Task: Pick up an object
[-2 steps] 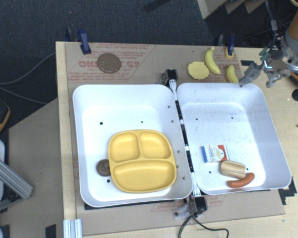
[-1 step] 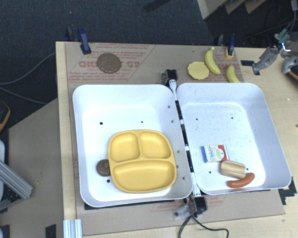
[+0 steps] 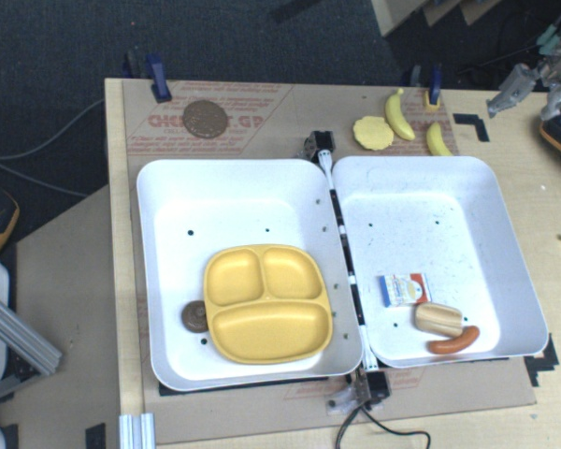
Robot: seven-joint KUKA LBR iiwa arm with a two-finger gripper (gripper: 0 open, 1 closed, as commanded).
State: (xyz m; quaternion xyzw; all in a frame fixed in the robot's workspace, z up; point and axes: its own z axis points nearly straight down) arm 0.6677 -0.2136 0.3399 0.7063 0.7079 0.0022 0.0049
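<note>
While a glossy yellow three-part tray (image 3: 265, 303) sits left, the metallic pincer (image 3: 516, 84) looks blurred, grip unreadable.

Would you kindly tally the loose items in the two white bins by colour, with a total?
Yellow: 1, the divided plate
Brown: 1, the round disc beside the plate
Tan: 1, the wooden block
Red-orange: 1, the sausage
Blue, white and red: 1, the small packet
Total: 5
</note>
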